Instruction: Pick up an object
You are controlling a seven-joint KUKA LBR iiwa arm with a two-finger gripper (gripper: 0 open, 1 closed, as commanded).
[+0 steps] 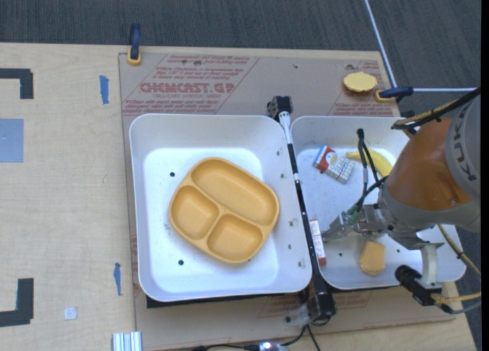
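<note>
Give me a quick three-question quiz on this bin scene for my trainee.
1. True or false: the yellow three-compartment plate lies in the left bin.
2. Which lies nearest the gripper? A) banana B) yellow block C) red-and-white carton
3. Fill in: the arm's band is ___.

Key: 1 true; 2 B; 3 orange.

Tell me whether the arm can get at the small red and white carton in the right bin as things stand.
Probably yes. The carton lies uncovered toward the right bin's far side, apart from the banana, and the arm already hangs over that bin with nothing between them.
</note>
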